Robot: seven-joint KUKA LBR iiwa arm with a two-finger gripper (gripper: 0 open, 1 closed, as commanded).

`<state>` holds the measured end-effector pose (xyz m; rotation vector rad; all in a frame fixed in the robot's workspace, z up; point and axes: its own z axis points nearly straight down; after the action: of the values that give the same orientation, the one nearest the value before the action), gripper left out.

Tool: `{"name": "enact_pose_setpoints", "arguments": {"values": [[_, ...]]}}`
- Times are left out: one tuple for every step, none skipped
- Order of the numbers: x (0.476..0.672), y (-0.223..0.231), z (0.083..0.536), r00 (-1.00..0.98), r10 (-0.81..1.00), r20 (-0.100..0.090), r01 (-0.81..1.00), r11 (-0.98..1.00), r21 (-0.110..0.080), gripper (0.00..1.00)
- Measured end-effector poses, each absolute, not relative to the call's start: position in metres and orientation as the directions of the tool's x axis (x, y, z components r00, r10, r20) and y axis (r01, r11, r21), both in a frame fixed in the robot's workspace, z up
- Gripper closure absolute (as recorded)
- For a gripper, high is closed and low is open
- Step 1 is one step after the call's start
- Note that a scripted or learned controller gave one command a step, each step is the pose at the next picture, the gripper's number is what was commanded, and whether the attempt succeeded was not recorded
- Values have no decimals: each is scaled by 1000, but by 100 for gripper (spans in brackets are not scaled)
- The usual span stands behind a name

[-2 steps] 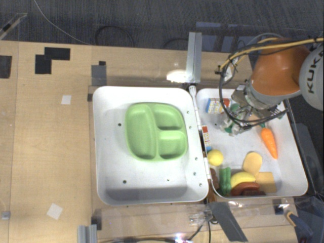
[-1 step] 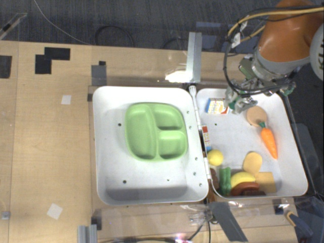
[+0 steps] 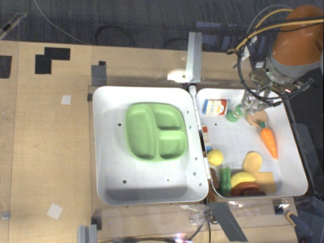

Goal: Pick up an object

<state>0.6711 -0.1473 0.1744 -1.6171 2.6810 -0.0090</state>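
Observation:
My gripper (image 3: 249, 104) hangs under the orange-banded wrist over the far part of the right bin (image 3: 291, 151). It is just above a small green object (image 3: 233, 116) and a tan piece (image 3: 257, 118). An orange carrot (image 3: 269, 141) lies just in front of it. A small white and red carton (image 3: 215, 107) sits to its left. Nearer the front lie a yellow lemon (image 3: 215, 158), a tan potato-like piece (image 3: 252, 162), a banana (image 3: 242, 178), a green cucumber (image 3: 224, 180) and a cheese-coloured block (image 3: 266, 180).
The left bin (image 3: 109, 176) holds a green divided plate (image 3: 154, 130). A metal post (image 3: 193, 57) stands behind the wall between the bins. Cables loop around the arm at the upper right.

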Motion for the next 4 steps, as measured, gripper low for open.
{"name": "enact_pose_setpoints", "arguments": {"values": [[671, -196, 153, -103, -995, -2, -995, 103, -10, 100], [671, -195, 153, -101, -995, -3, -995, 101, -11, 0], [621, -205, 89, -217, -976, -2, -976, 217, -12, 0], [594, -204, 90, -303, -953, -4, -953, 303, -13, 0]]}}
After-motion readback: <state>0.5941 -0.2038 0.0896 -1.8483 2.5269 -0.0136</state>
